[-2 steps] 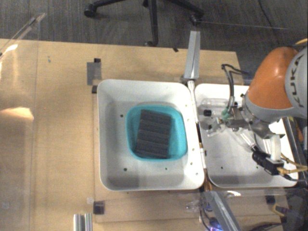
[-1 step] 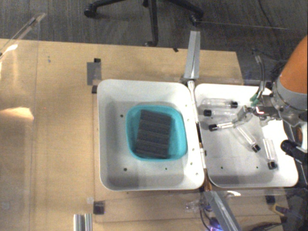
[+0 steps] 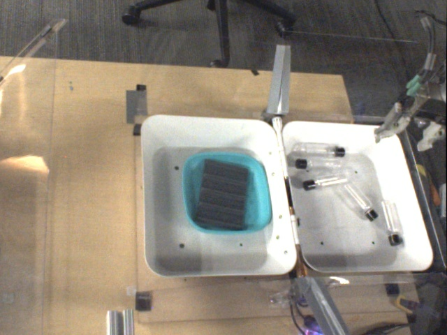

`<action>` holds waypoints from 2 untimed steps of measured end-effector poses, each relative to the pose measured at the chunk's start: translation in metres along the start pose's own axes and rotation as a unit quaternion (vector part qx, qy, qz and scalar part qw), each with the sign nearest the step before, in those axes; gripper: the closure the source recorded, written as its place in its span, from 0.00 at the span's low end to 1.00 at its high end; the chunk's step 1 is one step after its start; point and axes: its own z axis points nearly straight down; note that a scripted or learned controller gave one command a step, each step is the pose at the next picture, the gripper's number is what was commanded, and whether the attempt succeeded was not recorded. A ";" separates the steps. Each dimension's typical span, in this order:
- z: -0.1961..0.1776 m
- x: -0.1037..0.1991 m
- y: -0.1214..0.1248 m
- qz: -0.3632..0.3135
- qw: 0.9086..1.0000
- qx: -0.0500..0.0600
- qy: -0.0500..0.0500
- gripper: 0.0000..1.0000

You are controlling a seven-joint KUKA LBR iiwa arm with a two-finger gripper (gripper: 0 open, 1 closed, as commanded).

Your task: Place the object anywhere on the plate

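A square teal plate with rounded corners sits in the middle of the left white bin. A dark grey ridged block lies flat on the plate, well inside its rim and slightly tilted. In the right white bin lie several clear tubes with black caps, among them one near the back, one in the middle and one at the right.
A grey metal bar stands behind the seam between the bins. Cables and a metal bracket crowd the right bin's far right corner. An office chair base stands on the carpet beyond the wooden bench.
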 end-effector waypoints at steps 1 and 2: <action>-0.019 -0.066 -0.018 0.090 0.996 0.000 -0.001 0.00; -0.064 -0.072 -0.038 0.161 0.987 0.000 -0.001 0.00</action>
